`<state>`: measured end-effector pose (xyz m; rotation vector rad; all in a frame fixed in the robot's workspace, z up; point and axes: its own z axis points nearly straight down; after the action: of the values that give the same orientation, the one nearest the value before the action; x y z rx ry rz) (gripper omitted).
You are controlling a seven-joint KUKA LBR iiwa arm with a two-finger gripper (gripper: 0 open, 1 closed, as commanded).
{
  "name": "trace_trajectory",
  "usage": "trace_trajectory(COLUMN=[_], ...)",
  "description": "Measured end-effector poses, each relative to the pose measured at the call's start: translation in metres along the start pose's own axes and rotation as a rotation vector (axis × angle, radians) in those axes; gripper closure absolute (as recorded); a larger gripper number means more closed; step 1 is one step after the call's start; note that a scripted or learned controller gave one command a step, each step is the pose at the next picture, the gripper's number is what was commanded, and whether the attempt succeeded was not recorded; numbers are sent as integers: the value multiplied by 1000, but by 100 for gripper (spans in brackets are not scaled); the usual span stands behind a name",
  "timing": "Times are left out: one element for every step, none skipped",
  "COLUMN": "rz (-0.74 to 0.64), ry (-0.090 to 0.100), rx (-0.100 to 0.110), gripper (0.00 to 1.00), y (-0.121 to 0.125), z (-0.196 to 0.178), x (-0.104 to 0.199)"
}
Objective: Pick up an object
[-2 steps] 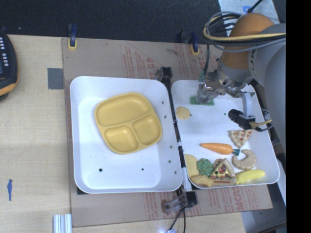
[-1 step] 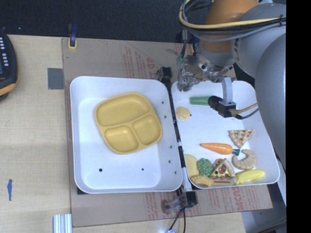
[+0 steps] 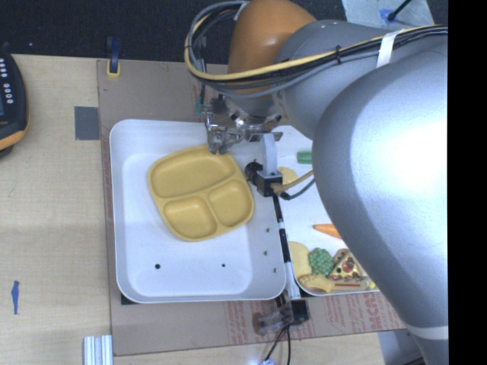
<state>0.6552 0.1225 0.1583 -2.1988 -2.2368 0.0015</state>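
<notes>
Yellow divided plate [image 3: 201, 193] just below claw [image 3: 221, 141], claw's opening impossible to tell.

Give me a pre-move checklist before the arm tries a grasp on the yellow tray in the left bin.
1. Target in view: ok. The yellow divided tray lies flat in the left bin, compartments up.
2. Gripper position: ok. The gripper sits at the tray's far rim.
3. Finger state: cannot tell.
4. Object between fingers: cannot tell. Contact with the rim is not readable from above.
5. Tray clearance: ok. The tray sits away from the bin's left and near walls.
6. Right bin: not ok for planning. The arm hides most of it; some toy food shows at its near corner.
</notes>
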Motion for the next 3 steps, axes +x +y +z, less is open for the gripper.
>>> trace_trajectory(rz=[6,6,13], ry=[-4,-5,0], rx=[6,-2,-27], gripper=[100,100,100], y=[-73,-61,-83], z=[-7,11,47], x=[35,84,85])
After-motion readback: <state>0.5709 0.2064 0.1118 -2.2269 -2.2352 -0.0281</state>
